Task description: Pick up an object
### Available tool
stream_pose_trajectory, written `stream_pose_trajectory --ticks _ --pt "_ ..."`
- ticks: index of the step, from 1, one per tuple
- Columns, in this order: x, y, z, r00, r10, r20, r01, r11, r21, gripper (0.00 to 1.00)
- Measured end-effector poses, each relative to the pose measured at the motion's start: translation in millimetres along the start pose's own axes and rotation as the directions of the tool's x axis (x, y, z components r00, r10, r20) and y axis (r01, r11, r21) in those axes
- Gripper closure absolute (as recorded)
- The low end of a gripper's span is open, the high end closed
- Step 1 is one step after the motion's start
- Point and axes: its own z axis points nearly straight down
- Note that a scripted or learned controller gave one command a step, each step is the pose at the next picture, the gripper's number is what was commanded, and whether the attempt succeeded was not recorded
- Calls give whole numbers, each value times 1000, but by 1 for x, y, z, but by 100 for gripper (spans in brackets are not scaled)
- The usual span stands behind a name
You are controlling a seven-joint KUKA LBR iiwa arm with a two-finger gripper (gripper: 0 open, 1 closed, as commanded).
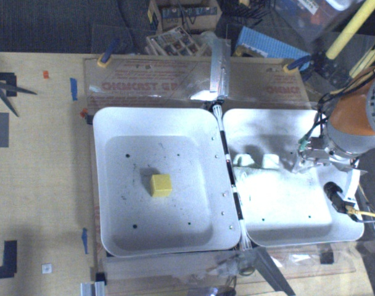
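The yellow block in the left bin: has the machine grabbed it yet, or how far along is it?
Nothing looks done yet. The yellow block sits alone on the floor of the left bin, untouched. The arm is over the right bin, its gripper low near two small white objects; whether it grips anything cannot be told. Lifting an object is still to come.

yellow block, white bins, orange-banded arm

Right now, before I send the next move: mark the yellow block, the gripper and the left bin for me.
yellow block [161, 185]: camera view, centre of its top face.
gripper [296, 165]: camera view, midway between its fingertips.
left bin [156, 117]: camera view, bare far rim.
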Motion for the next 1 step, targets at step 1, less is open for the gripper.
stream_pose_trajectory --ticks 1 --pt "-2 -34 -38 747 665 3 -665 747 13 100"
